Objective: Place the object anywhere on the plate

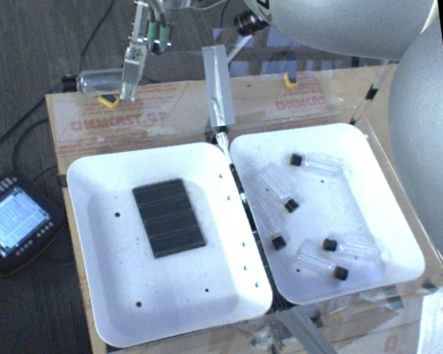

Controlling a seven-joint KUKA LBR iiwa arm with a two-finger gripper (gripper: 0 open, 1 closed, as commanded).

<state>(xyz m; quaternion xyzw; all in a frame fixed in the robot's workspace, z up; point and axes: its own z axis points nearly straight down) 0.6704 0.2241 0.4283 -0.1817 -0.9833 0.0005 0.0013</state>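
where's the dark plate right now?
In the camera view the dark plate lies flat in the left bin, near its middle, apart from the clear black-capped vials in the right bin.

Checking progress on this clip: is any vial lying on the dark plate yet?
No, the dark plate is bare; the vials lie in the right bin.

Dark plate [168,217] — vials [314,161] apart
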